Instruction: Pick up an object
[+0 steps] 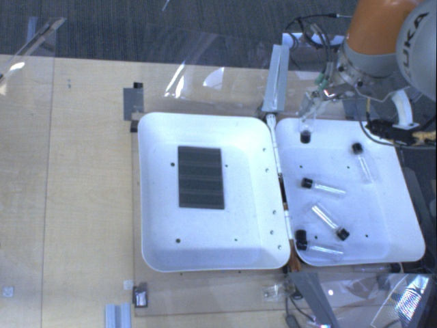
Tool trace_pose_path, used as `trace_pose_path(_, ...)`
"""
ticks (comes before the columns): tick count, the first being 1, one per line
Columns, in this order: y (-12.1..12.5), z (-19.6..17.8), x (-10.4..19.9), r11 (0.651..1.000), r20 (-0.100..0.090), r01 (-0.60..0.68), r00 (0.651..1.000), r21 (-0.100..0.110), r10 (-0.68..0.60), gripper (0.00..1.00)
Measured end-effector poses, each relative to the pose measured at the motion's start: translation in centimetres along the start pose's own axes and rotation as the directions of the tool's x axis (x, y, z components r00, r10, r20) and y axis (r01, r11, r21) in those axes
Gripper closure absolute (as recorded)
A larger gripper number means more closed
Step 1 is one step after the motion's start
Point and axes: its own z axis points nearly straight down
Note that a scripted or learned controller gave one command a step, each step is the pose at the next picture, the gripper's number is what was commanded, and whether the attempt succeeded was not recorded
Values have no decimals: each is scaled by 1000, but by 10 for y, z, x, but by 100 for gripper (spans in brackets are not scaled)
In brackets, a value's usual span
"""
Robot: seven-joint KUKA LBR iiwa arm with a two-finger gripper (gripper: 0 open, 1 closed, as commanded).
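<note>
The gripper (pixel 321 94) is being held above the far edge of the right bin (pixel 410 241), hanging below the orange-banded arm (pixel 382 19). A clear tube with a black cap (pixel 304 125) is hanging down from the fingertip area, its capped end lowest, just over the bin's far left corner; whether it is truly being clamped between the fingers cannot be told, since the fingers are being blurred by glare.

Further out, four more capped tubes are lying in the same bin: one near the far right (pixel 360 159), one in the middle (pixel 322 186), one slanted nearer the front (pixel 330 223), and one at the front left corner (pixel 313 244). A dark ribbed slab (pixel 201 177) is lying flat in the left bin (pixel 153 238).

The tubes are judged to be light, stiff, smooth and likely slippery, possibly brittle. They are best taken across the middle of the barrel, not by the cap.
</note>
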Motion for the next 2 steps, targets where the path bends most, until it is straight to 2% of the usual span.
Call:
trace_pose_path(1,-6,8,-15,1000,0,-15,1000,0,15,100)
trace_pose_path(2,13,17,32,999,-2,-55,999,1,55,100)
